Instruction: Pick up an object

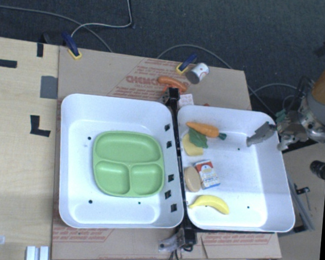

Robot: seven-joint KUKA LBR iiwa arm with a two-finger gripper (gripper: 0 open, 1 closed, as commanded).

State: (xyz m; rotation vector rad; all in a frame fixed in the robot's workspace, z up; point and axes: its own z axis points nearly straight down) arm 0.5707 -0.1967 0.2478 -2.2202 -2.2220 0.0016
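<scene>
On the cardboard-topped bench, the right bin point(272, 183) holds a carrot point(204, 129), banana point(210, 203) and small carton point(207, 174) crowded along its left wall, well apart from the gripper point(261, 134), whose jaw state I cannot tell, so a descent there likely grabs nothing.

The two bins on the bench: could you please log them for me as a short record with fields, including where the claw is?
left bin: holds a green divided plate
right bin: carrot, banana, small carton, a green piece and a tan piece, all along its left side
claw: over the right bin's upper right part, apart from the items
claw grip: cannot tell
behind bins: orange item on cardboard
</scene>
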